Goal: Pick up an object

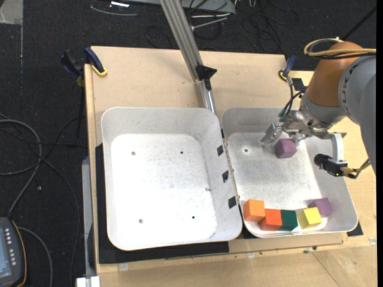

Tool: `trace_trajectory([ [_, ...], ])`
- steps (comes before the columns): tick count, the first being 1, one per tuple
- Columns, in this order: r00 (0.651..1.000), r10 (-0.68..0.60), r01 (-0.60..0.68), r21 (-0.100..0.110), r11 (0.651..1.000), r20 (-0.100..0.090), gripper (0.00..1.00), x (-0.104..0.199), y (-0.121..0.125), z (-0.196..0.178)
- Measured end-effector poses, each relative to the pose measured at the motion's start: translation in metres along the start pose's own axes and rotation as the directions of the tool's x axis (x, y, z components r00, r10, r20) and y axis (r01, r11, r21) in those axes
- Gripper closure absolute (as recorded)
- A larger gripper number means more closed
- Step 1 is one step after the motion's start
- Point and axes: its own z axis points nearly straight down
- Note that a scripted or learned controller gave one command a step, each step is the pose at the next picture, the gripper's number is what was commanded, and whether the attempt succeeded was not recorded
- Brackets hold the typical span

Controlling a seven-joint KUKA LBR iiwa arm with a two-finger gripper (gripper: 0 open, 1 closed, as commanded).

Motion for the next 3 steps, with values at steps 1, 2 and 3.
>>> trace_trajectory([
  [1,1.0,-0.002,0.002,-0.001,1.0,0.0,0.0,0.042,-0.005,0.0],
  [2,1.0,0.004,-0.004,-0.005,1.0,0.001,1.0,0.039,-0.004,-0.011],
  [3,1.0,0.004,-0.004,-0.004,1.0,0.001,0.0,0.039,-0.004,-0.01],
])
